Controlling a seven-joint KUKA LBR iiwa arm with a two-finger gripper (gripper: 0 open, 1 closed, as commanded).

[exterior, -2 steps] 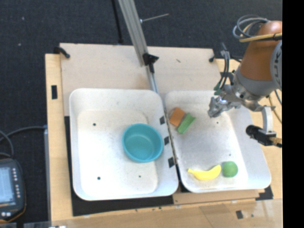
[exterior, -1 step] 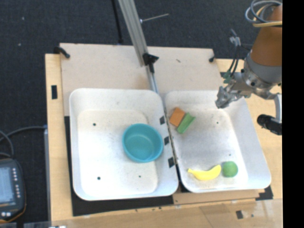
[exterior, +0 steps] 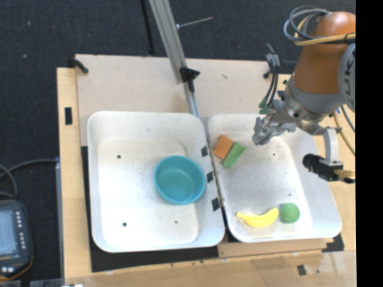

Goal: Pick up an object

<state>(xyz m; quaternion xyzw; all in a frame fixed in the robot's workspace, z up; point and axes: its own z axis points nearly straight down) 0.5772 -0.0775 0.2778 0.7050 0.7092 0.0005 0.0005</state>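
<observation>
So the end effector [exterior: 261,137] hangs over the right bin [exterior: 311,223] near its 11 o'clock corner, and honestly I can't tell how it's set from this angle. The middle of that bin's floor is bare and speckled, so plenty of open room there. The pickable stuff sits around the edges: an orange block [exterior: 222,146] touching a green block [exterior: 234,155] against the left wall at about 10 o'clock, and a banana [exterior: 258,218] just beside a green ball [exterior: 289,213] down at 6 o'clock near the front rim. The left bin [exterior: 108,220] has a blue bowl [exterior: 179,180] toward its right side. A slanted metal pole [exterior: 169,34] comes down to the seam between the bins. The counter [exterior: 119,82] is pale board, over dark carpet [exterior: 36,28].
</observation>
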